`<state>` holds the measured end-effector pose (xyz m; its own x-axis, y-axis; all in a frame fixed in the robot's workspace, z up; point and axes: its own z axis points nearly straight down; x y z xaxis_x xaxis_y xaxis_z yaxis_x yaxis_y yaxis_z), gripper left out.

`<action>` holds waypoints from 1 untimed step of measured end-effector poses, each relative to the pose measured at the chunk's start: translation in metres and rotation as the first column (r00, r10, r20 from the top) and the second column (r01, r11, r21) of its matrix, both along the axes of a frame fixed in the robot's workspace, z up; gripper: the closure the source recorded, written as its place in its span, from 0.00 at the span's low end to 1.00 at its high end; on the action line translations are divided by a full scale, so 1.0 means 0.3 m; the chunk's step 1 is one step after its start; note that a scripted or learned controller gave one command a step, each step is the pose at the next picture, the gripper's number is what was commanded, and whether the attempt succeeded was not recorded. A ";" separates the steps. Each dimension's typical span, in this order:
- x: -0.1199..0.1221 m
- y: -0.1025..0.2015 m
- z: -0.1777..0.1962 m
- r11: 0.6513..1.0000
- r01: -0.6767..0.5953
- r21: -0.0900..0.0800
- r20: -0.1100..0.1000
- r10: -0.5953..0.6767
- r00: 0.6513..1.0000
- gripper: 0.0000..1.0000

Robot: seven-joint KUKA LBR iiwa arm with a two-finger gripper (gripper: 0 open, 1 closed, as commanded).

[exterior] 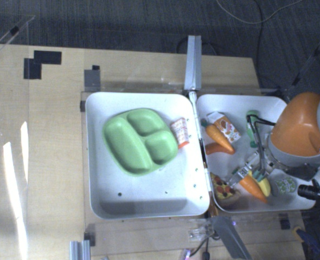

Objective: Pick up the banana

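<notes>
From my remote feed, no writing is sharp enough to read: the small red-and-white printed packet [180, 132] in the left white bin [100, 161] carries print too blurred to make out, and the orange-and-white carton [225, 127] in the right white bin [241, 99] shows a picture on its face but no legible words.

The packet lies just beside the right edge of the pale green three-compartment plastic plate [141, 140]. In the right bin I see an orange plastic carrot [218, 138] just below the carton, a second orange carrot-shaped piece [251, 187] near the front, and a dark multicoloured packet [223, 189] at the front left corner.

The grey arm's orange band [300, 126] covers much of the bin's right side. The metal two-finger gripper [250, 169] is low over the second carrot. I cannot tell how its fingers stand.

The yellow banana [264, 187], only partly visible, lies touching that carrot's right side, close under the gripper and wrist.
</notes>
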<state>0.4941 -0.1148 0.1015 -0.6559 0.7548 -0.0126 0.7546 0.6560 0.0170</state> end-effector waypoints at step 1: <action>-0.010 -0.223 -0.040 0.995 -0.101 -0.005 -0.008 0.101 0.995 0.00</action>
